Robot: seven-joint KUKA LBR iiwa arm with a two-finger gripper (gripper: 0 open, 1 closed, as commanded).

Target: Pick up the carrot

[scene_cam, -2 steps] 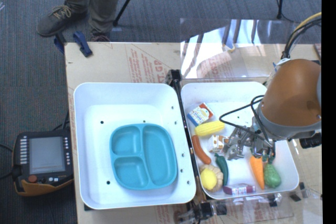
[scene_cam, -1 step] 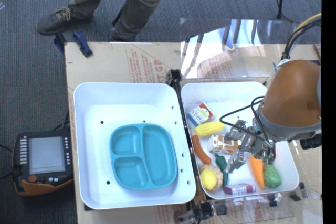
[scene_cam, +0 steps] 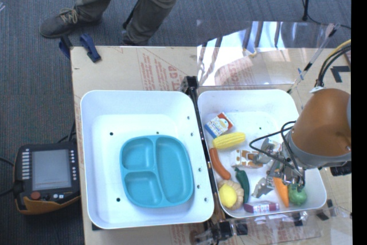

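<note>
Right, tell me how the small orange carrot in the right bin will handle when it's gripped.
The small orange carrot looks like a moulded toy, so probably stiff and light. Its taper and smooth skin may let it slip. It sits close against the green round piece, which might get nudged.

Rounded orange band (scene_cam: 324, 120) above a grey wrist (scene_cam: 312, 155), looping black cables (scene_cam: 269, 137), metallic fingers (scene_cam: 265, 185)

tray (scene_cam: 156, 171) in left bin (scene_cam: 97, 112) | carrot (scene_cam: 281, 192) in right bin (scene_cam: 269, 100) (near corner), beside lime (scene_cam: 297, 196)
</note>
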